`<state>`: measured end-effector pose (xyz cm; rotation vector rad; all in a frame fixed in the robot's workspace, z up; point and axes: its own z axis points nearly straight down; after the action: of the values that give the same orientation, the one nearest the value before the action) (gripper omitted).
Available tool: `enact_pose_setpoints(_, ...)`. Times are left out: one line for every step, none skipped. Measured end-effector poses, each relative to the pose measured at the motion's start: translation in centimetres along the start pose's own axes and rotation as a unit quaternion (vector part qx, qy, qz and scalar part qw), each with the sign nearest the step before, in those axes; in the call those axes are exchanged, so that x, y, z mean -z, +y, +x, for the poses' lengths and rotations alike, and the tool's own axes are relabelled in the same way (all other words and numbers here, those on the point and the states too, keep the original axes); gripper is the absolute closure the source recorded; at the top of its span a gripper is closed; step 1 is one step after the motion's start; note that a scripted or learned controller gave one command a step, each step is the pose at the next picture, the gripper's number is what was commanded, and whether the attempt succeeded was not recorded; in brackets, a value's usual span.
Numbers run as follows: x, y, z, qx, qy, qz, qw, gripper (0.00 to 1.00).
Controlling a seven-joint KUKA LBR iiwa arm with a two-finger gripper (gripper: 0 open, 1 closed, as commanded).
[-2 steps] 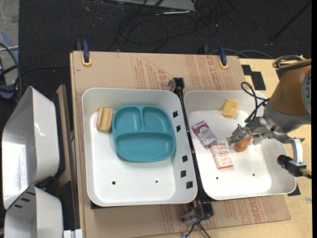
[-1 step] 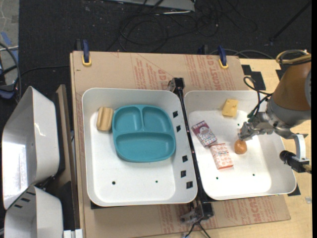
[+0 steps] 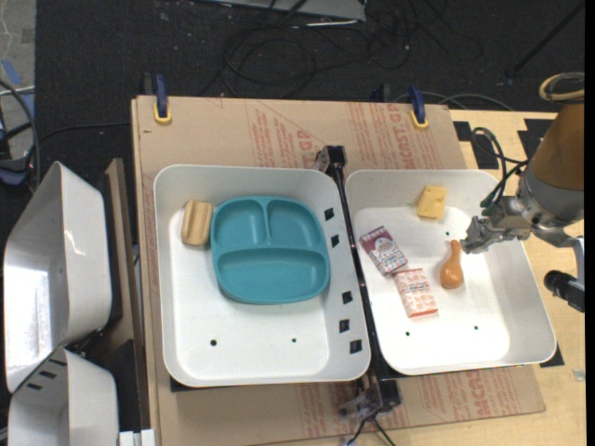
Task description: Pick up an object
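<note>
**Hand low over the right bin, brown piece just below it**

My hand [image 3: 476,233] sits at about three o'clock in the right bin [image 3: 521,342], and whether it is apart or together I cannot tell from this slant. Nothing is visibly held in it.

The nearest candidate is the brown drumstick-shaped piece [image 3: 452,266], lying just at my five o'clock, its thin end pointing up toward me. A yellow wedge [image 3: 431,203] lies at eleven o'clock from the drumstick, near the bin's far wall. Two small cartons, a purple one [image 3: 383,250] and a pink one [image 3: 417,293], lie toward nine o'clock, close together near the divider.

In my judgement, the risks are these: the drumstick is rounded and tapered, so a close on its narrow neck could squirt it sideways; coming down off-centre would nudge it toward the cartons instead of catching it.

The left bin [image 3: 186,342] holds a teal divided plate [image 3: 271,249] with a tan block [image 3: 196,222] touching its nine o'clock edge.

Red lettering is printed on the cardboard sheet [image 3: 279,124] covering the tabletop, but reversed and too faint to read. The cartons' print is too small to make out.
</note>
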<state>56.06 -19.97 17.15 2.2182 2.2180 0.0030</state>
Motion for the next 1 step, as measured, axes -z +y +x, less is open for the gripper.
enact_pose_setpoints(6.34, 0.10, -0.45, 0.001, -0.001, -0.001, 1.0000, 1.00)
